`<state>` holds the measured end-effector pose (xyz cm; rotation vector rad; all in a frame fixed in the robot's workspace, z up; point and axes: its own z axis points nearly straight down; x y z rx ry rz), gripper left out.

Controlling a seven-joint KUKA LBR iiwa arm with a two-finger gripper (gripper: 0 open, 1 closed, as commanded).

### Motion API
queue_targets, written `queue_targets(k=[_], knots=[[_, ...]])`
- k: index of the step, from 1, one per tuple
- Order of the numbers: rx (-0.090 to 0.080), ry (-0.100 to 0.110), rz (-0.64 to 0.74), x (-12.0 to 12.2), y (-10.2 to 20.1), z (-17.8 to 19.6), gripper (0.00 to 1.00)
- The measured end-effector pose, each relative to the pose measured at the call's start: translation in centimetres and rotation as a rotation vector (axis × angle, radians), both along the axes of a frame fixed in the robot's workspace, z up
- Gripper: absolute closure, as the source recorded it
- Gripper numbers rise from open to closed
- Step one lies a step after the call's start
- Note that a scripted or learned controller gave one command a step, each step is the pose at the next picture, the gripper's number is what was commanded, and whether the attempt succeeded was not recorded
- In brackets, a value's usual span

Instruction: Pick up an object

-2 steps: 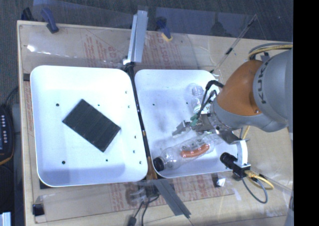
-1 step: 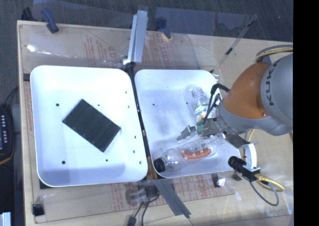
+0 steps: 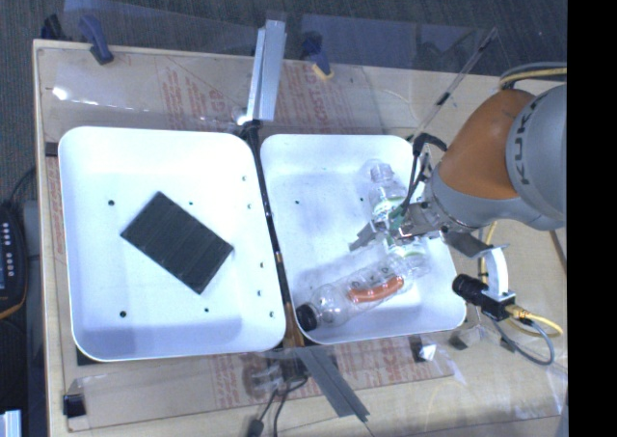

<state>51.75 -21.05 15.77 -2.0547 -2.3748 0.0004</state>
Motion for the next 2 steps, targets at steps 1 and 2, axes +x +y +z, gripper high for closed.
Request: queue_targets(k=[1, 2], knots=[[0.0, -0.006, 0.019, -2.7, 0.2, -3.7, 0.0], [0.0, 0.0, 0.062, 2.0, 0.1, -0.3, 0.0]])
